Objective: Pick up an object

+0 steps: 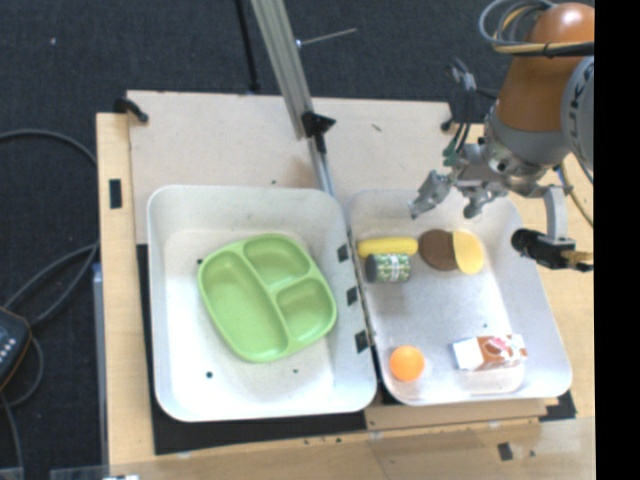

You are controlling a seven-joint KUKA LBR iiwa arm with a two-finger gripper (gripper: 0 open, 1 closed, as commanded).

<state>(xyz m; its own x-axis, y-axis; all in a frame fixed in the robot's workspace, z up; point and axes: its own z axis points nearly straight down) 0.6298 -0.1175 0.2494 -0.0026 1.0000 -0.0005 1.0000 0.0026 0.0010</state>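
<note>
Above right bin point(520, 298), jaws point(452, 198) spread, empty; orange ball point(406, 364) round, glossy.

Left bin point(175, 368): divided plate point(266, 296). Right bin point(525, 308): banana point(387, 246) and can point(391, 267) far-left, ball point(406, 364) near-left, carton point(489, 352) near-right.

Tan bench point(200, 138) on dark carpet point(120, 28).

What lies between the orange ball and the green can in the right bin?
Nothing: in the camera view, bare white bin floor separates the orange ball from the green can.
</note>
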